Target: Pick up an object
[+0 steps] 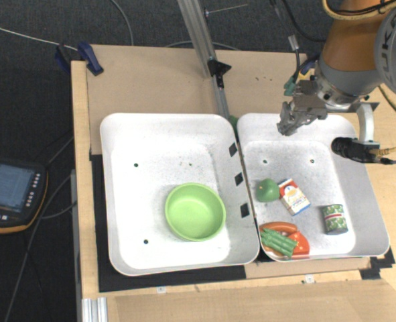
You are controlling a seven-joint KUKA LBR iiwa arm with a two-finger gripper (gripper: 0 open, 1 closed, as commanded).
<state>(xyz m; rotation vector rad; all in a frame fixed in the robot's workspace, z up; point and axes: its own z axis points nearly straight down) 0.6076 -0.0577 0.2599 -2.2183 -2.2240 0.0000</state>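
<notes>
**Now hovering at the far rim of the right bin**

Broadly, my desk (151,79) carries two white bins side by side. At nine o'clock sits the left bin (127,146), with a green bowl (195,210) toward its six o'clock side. At three o'clock sits the right bin (318,149), and my arm (362,35) reaches over its twelve o'clock rim. My tool (290,125) hangs there, well apart from every object; whether it is apart or together I cannot tell. Toward six o'clock in that bin lie a plate of red and green vegetables (285,241), a small carton (294,196), a green ball (267,190) just beside the carton, and a small can (334,219).
</notes>
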